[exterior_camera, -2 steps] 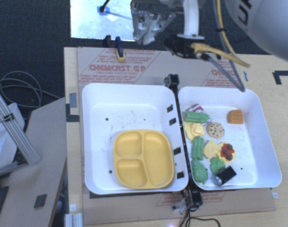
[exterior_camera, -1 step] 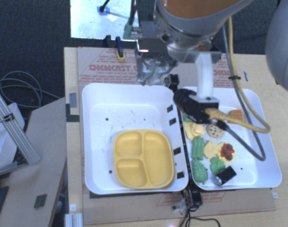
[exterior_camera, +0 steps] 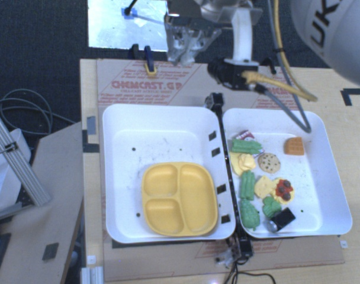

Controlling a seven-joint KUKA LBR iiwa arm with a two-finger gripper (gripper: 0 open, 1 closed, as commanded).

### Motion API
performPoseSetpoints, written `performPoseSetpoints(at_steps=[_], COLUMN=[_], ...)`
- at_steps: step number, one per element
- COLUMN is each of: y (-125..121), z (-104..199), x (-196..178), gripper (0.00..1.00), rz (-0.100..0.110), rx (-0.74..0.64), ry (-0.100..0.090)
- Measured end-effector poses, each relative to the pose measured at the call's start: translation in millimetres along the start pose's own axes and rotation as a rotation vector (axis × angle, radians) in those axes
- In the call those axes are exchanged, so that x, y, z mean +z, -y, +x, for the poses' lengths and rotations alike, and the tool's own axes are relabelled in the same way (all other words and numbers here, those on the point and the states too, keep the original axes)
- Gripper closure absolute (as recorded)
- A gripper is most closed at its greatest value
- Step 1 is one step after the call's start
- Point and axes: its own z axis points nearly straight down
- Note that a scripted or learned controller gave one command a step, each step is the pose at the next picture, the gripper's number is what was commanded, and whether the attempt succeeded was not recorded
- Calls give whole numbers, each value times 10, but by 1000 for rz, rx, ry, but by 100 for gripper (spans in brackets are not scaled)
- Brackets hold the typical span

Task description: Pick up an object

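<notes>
From the camera above the bench, my gripper (exterior_camera: 183, 51) hangs high beyond the far edge of the left bin (exterior_camera: 122, 123), over the brown sheet printed with red lettering (exterior_camera: 145, 85) that lies under both bins. Nothing sits between my fingers, and from this angle I cannot tell whether they are parted or closed. My arm (exterior_camera: 331, 22) comes in from the top right corner of the view, with a yellow cable (exterior_camera: 280, 40) and a grey hose trailing down over the far edge of the right bin (exterior_camera: 322, 176).

In the left bin, a yellow three-compartment tray (exterior_camera: 180, 197) lies flat toward the near right corner, close to the wall shared with the other bin.

The things I could pick up are all in the right bin, bunched along its left side. A green piece (exterior_camera: 246, 146) lies near the far left, with a pale yellow piece (exterior_camera: 244, 163) just below it and a round speckled cookie (exterior_camera: 268, 162) beside that. An orange-brown square (exterior_camera: 294, 146) sits apart toward the far middle. Nearer the front edge are a long green piece (exterior_camera: 247, 184), another green piece (exterior_camera: 249, 213), a red-and-yellow item (exterior_camera: 283, 189) and a dark block (exterior_camera: 282, 219) by the near wall.
</notes>
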Motion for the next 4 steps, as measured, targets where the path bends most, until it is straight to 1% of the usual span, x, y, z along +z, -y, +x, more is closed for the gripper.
performPoseSetpoints(at_steps=[1, 2, 3, 4], y=[888, -286, -752, 386], z=[8, -9, 1, 16], x=[-13, 202, -14, -16], gripper=[100, 100, 100, 100], rz=[6, 3, -2, 6], rx=[-8, 2, 0, -10], ry=[-1, 2, -1, -2])
